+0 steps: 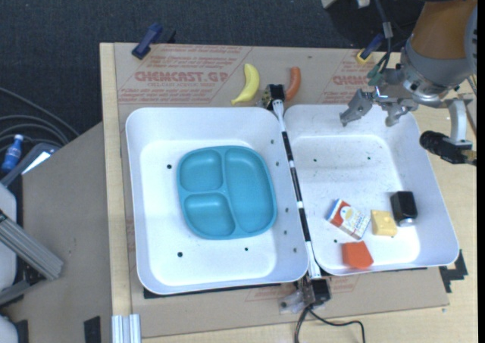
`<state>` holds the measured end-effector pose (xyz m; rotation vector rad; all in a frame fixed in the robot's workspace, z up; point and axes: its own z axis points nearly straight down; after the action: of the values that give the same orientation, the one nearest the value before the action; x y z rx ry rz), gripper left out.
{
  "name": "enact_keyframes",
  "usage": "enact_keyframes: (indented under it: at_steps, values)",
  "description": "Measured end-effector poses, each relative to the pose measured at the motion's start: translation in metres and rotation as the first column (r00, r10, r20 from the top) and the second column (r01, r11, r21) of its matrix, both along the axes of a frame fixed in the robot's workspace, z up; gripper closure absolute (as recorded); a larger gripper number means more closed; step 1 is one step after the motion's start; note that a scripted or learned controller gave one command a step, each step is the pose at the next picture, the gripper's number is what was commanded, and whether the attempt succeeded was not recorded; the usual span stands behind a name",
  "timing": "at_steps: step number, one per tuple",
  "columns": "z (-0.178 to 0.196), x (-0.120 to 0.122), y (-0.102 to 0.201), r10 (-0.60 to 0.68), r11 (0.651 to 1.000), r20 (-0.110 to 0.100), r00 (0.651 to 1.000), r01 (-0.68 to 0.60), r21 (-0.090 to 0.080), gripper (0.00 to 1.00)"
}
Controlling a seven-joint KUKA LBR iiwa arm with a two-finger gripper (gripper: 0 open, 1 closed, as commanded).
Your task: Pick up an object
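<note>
Camera view puts the candidate objects in the right bin (379, 148), clustered near its front corner: a small red-and-white carton (348, 217), a yellow block (383, 223) just beside it, an orange block (357, 256) near the front rim, and a black object (404, 206) toward the right wall. All four lie flat on the bin floor, so nothing is lifted and the pick looks not yet begun. The pincer (375, 110) hangs over the bin's far edge, well apart from the cluster, its two fingers spread with nothing between them and touching nothing that I can see. What remains, by my reading, is the whole job: travel toward the front, descend on one item, close, raise. The left bin (144, 137) holds a blue divided plate (226, 191). Beyond the bins, a toy banana (247, 84) and an orange piece (292, 82) rest on the desk (182, 65).
</note>
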<state>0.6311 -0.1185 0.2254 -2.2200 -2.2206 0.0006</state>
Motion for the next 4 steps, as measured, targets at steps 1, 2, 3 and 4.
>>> enact_keyframes:
  at_steps: [1,2,3,4]
  values:
    - [-0.141,0.012,-0.015,-0.001,1.000,0.001,1.000,0.001,-0.001,0.00]
    - [-0.130,0.013,-0.015,-0.001,1.000,0.003,1.000,0.001,-0.001,1.00]
    - [-0.130,0.012,-0.015,-0.001,1.000,0.003,1.000,0.001,-0.001,0.00]
    - [-0.141,-0.100,-0.003,-0.001,1.000,-0.001,1.000,0.001,0.000,0.00]
